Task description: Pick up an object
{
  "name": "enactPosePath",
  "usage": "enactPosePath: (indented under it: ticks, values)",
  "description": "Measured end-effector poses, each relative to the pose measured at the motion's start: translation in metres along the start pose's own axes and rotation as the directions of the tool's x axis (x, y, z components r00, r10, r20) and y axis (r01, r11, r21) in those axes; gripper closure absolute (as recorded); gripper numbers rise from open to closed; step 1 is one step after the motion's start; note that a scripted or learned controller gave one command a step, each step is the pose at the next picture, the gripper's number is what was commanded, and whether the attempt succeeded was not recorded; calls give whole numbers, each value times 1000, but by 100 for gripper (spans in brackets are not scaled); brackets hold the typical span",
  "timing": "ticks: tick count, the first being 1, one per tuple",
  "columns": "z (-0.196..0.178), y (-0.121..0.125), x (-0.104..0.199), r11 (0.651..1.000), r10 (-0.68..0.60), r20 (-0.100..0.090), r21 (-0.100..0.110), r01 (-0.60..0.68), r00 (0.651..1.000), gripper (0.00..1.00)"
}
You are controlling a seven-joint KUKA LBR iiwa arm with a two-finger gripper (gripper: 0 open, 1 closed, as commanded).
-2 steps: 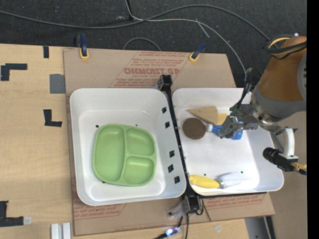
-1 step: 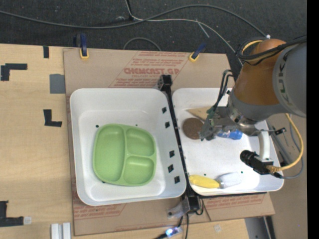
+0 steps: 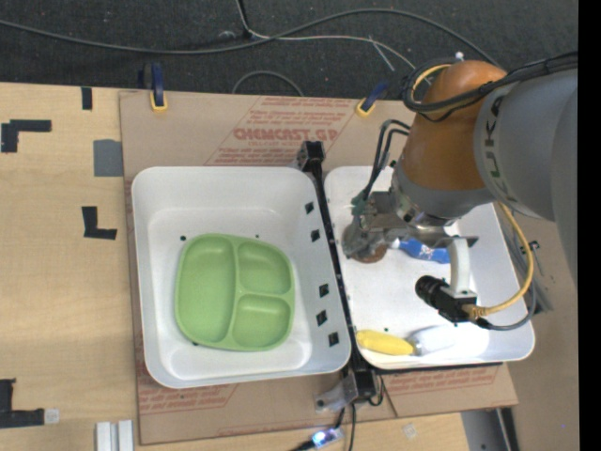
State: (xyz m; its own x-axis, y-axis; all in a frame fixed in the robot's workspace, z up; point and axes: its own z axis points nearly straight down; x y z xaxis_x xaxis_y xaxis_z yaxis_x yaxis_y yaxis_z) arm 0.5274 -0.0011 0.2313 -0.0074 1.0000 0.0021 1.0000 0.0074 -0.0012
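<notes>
Camera view from above has the gripper [image 3: 364,241] low in the right bin [image 3: 507,346], right over a small brown thing [image 3: 369,253] near the divider, but honestly can't tell how the claw stands. Yellow banana [image 3: 385,345] sits at that bin's front edge beside something white [image 3: 434,339], a blue item [image 3: 418,249] peeks out under the arm, and a green divided plate [image 3: 235,291] lies in the left bin [image 3: 150,195].

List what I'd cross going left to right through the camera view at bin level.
Left bin → green divided plate → black divider between the bins → tool low in the right bin → blue object just right of it.
</notes>
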Motion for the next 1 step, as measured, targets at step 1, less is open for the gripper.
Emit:
enactPosePath:
  ticks: [1]
  values:
    - [10,0,47,1000,1,1,3,-1,1000,100]
